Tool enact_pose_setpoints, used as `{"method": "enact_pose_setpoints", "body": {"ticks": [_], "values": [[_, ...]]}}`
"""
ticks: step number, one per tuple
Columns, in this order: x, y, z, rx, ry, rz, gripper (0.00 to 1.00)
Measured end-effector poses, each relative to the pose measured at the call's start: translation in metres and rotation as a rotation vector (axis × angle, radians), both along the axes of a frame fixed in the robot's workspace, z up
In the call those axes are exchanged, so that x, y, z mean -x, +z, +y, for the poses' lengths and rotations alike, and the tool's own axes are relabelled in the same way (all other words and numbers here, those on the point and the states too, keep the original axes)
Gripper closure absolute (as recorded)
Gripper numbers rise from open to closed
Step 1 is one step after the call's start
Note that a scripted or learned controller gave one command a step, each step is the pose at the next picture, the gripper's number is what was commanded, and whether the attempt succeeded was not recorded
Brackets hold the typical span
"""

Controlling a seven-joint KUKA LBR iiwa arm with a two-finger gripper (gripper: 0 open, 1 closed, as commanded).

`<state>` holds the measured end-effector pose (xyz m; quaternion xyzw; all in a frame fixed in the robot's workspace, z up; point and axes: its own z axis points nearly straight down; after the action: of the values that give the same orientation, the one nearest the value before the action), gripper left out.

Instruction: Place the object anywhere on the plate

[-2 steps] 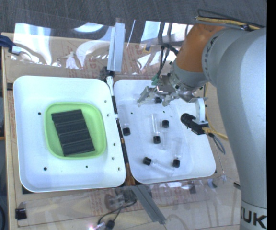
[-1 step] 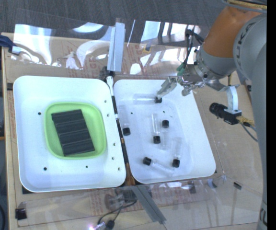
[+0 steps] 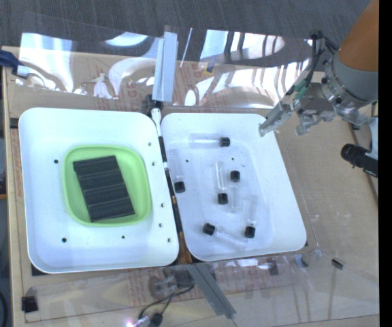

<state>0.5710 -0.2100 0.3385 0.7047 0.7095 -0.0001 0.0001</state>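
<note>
Vials [image 3: 222, 177] lie in the right bin [image 3: 288, 203]; end effector [image 3: 288, 119] hovers open, gripping nothing.

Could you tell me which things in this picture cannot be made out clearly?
- Clear vials in the right bin, camera view: their see-through bodies blend into the white floor, so only the black caps read well and a count is unsure.
- Pincer: small, against glare from the transparent panel.
- Arm: cut off by the right edge.
- Green plate: the dark ridged block covers its middle.
</note>
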Motion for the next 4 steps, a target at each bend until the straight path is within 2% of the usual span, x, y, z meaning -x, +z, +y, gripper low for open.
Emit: {"method": "enact_pose_setpoints", "body": {"ticks": [1, 2, 4], "values": [[0.046, 0.105, -0.001, 0.001, 0.044, -0.001, 0.0], [0.091, 0.104, -0.001, -0.002, -0.066, 0.001, 0.0], [0.094, 0.103, 0.004, -0.002, -0.155, 0.005, 0.0]]}}
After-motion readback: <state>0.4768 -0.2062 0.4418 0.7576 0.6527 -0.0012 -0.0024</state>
